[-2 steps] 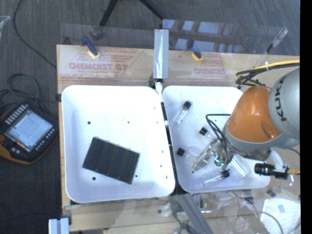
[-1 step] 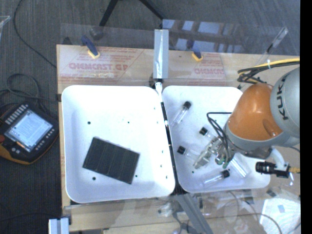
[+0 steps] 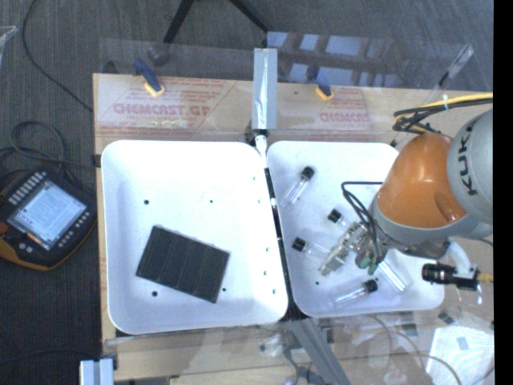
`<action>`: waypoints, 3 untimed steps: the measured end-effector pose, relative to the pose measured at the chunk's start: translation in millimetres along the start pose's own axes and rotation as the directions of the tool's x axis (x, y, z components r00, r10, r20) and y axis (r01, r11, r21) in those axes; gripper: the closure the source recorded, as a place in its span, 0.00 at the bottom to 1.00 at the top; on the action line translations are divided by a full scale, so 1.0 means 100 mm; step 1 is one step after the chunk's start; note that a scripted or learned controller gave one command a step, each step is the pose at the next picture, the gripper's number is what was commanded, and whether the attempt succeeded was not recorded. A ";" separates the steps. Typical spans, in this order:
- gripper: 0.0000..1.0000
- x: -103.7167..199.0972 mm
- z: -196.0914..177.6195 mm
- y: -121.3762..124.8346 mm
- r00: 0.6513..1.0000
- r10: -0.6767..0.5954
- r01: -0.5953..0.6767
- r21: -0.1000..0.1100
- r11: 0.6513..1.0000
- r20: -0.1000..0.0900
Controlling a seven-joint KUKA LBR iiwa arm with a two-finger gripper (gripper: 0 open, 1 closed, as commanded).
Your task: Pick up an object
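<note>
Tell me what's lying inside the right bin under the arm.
The right bin holds several clear vials with black caps: one near the top, one by the divider, one near the front. The gripper reaches down among them. The arm covers the bin's right part.

The table (image 3: 160, 111) carries two white bins: the left bin (image 3: 120, 183) at nine o'clock, the right bin (image 3: 353, 155) at three.

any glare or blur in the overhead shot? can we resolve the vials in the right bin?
Camera view: even light, sharp focus. The white bins are bright, near washout. The dark panel stands out crisply. The clear vials are faint against white, with only their black caps distinct. The gripper is cluttered and hard to resolve.
</note>
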State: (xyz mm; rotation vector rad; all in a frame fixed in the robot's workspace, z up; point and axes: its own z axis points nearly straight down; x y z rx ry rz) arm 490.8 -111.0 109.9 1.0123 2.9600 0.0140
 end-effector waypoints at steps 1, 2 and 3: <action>1.00 0.00 -0.09 0.02 1.000 -0.001 0.001 -0.002 1.000 -0.001; 1.00 0.12 -0.74 0.22 0.984 0.177 -0.177 0.014 0.984 -0.006; 1.00 0.77 -0.81 0.92 0.928 0.374 -0.374 0.016 0.927 -0.004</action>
